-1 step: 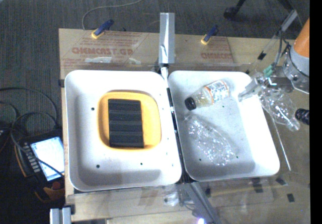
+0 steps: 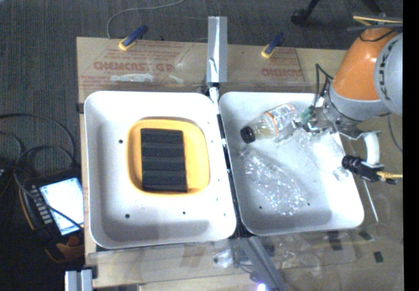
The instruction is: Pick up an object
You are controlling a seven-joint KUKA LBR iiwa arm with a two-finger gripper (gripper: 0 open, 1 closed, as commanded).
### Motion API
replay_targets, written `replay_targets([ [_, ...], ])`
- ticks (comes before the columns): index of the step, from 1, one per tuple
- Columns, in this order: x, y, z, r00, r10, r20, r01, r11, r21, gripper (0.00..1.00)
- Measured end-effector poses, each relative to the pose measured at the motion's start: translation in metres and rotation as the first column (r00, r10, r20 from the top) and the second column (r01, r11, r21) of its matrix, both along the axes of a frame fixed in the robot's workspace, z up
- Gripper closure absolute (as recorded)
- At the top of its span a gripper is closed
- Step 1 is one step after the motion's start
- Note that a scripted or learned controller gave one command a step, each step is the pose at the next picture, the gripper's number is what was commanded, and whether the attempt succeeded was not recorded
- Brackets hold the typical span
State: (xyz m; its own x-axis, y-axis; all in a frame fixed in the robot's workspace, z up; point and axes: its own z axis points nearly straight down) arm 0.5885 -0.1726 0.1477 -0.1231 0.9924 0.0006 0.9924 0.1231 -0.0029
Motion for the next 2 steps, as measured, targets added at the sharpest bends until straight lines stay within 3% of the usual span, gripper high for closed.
replay_targets([
  [1,0.0491,0.0248,-0.0077,0.969,-0.247,-0.013,0.247,0.969,-0.004,0.0],
  [2,0.0522,0.0229,-0.0105,0.98,-0.197,-0.009,0.197,0.98,-0.01,0.0],
])
